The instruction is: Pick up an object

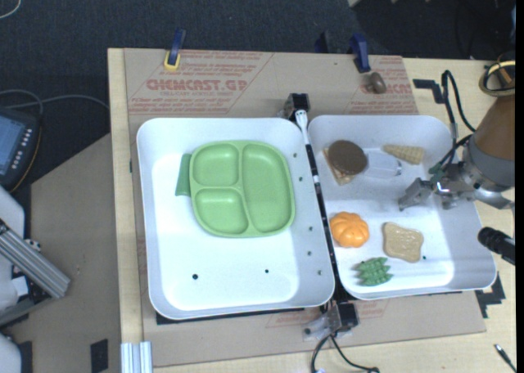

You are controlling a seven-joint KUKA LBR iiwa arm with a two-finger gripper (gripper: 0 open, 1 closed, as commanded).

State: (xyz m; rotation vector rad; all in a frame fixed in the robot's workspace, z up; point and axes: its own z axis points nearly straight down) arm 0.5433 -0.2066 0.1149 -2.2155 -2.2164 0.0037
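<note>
White bin (458,277) wall sits close beside the gripper (416,195) — jaws' state unclear, I cannot tell — so a descent could clip the rim.

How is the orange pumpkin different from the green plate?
The pumpkin is orange, round and small; the plate is green, flat, much bigger and split into three sections. The pumpkin sits in the right bin, the plate in the left bin. Both lie untouched.

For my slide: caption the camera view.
Pincer hovers in right bin amid toy foods; green tray fills left bin.
</note>
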